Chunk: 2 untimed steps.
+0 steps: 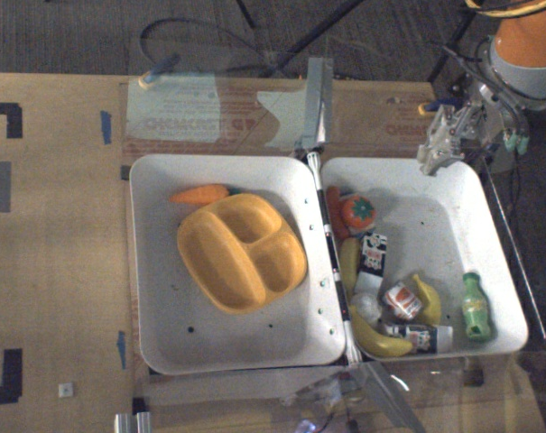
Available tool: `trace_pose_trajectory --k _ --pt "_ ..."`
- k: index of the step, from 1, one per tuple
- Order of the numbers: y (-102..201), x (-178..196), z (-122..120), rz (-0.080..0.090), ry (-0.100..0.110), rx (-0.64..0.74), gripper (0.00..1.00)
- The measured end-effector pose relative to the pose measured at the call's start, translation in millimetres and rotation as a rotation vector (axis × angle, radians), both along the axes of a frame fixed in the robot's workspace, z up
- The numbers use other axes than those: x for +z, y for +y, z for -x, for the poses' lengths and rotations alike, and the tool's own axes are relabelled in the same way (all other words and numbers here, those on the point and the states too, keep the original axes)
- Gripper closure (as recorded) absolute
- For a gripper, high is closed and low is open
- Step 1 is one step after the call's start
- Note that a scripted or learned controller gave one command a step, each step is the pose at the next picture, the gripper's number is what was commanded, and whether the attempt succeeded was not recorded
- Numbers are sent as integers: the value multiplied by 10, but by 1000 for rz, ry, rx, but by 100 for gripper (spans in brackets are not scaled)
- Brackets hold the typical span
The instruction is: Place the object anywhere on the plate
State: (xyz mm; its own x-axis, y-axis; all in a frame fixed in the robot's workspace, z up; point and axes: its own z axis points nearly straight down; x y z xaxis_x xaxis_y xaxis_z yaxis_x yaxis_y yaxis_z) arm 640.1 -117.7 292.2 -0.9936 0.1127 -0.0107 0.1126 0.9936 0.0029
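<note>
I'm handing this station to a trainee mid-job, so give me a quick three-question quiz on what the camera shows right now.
1. True or false: the carrot lies in the same bin as the yellow plate.
2. Where is the gripper?
A. Over the yellow plate
B. At the far rim of the right bin, above its corner
C. Down among the bananas
3. Fill in: the green bottle stands near the ____ edge of the right bin, as the camera sees it.

Key:
1. True; it lies just beyond the plate's far edge in the left bin.
2. B
3. right
</note>
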Motion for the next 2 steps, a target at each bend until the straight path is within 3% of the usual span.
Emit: trace_pose_trajectory --k 1,2 --pt "1 -3 0 0 1 0 0" --pt "0 79 -16 0 -4 -3 100"
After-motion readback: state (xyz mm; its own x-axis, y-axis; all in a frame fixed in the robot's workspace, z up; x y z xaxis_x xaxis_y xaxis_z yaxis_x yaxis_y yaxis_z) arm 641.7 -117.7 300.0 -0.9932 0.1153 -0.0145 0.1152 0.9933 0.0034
